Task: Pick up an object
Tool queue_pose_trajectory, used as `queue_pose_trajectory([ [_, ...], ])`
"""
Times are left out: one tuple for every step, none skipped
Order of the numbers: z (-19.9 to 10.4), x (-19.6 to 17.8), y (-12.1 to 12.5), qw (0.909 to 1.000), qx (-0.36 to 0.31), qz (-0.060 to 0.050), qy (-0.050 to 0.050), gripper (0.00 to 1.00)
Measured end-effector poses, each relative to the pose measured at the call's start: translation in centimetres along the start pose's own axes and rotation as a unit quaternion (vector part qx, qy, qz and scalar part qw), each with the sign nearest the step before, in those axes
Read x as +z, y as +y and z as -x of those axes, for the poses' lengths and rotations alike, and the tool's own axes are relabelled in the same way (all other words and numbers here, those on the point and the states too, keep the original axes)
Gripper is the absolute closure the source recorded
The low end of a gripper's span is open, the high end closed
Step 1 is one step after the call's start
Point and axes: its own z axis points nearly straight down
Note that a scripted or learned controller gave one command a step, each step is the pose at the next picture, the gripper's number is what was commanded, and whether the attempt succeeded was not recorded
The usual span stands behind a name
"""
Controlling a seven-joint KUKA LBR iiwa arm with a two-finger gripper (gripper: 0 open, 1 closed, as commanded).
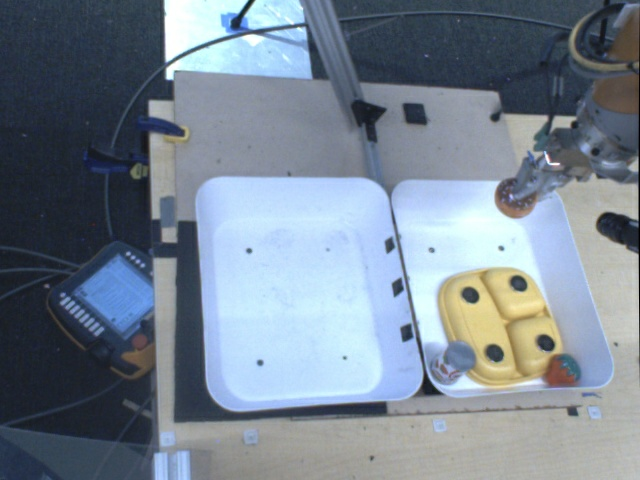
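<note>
Over right bin (pixel 575 258) far corner: gripper (pixel 522 190) clamped on small round brownish object (pixel 513 200) (lifted). Yellow tray (pixel 500 323) near front; red item (pixel 563 369) beside it.

Arm (pixel 605 78) is extended in from the far right, orange band above the wrist. Gripper (pixel 520 196) is angled down and left; a small round brownish thing is seen at its tip.

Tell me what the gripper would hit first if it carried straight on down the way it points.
Probably the small brown round object at the tip of the gripper, then the right bin near its far right corner. Depth is unclear, so contact may already exist.
</note>
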Motion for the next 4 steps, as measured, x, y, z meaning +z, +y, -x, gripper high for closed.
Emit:
queue_pose_trajectory([
  [-5.2, 1.4, -2.1, 1.0, 0.0, -0.002, 0.0, 1.0],
  [-9.3, 1.1, -3.6, 1.0, 0.0, -0.002, 0.0, 1.0],
  [-13.5, 0.8, -6.1, 1.0, 0.0, -0.002, 0.001, 1.0],
  [-18.0, 0.6, -8.5, 1.0, -0.002, -0.003, 0.001, 1.0],
])
